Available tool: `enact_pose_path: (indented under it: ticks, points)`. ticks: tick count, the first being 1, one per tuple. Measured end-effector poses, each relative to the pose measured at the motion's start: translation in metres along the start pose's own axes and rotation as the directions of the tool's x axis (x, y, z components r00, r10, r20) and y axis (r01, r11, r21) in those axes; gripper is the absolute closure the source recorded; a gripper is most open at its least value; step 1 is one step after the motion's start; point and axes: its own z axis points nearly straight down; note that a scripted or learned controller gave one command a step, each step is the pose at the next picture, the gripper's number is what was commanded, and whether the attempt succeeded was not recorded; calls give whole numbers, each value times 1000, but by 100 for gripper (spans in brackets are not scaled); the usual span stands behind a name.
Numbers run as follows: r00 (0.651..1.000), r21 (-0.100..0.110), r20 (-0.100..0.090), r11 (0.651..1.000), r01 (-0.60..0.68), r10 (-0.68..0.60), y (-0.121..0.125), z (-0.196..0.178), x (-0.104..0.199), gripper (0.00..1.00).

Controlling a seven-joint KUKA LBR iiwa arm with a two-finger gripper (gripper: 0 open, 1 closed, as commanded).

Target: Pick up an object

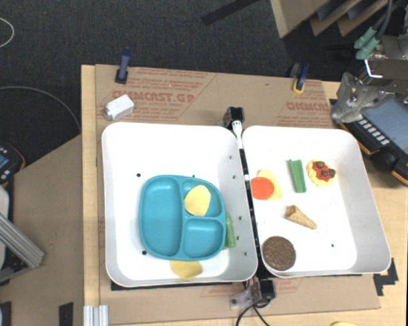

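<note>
In the right bin [363, 198], toy foods lie well apart: brown patty [279, 252] at 7 o'clock, wedge [300, 217] centre, green stick [296, 175] and pizza piece [321, 172] toward 12, tomato slice [262, 188] at 9. Left bin [119, 189] holds a teal divided plate [182, 217]. Arm hardware [370, 84] sits at 2 o'clock; gripper state cannot be told. Best target, I judge: the wedge, standing clear of its neighbours; descend straight down.

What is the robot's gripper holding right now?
Nothing that can be seen. The gripper sits at the bench's far right corner, off the white bins, with no toy food between its fingers.
</note>
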Motion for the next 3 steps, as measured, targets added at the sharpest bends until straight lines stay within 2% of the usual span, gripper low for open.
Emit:
enact_pose_path:
  ticks: [3]
  points:
    - [1000,-11,1,1000,1,-1,3,-32,1,100]
